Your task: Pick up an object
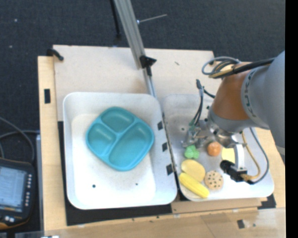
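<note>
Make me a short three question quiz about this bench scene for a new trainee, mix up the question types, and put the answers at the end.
1. True or false: the blue divided tray lies in the same bin as the small food items.
2. Which item lies closest to the front rim of the right bin?
A. the orange ball
B. the yellow banana
C. the green item
3. Fill in: the round cookie has dark ____ on it.

Key: 1 false, the tray is in the left bin, the food in the right one. 2 B. 3 spots.
</note>
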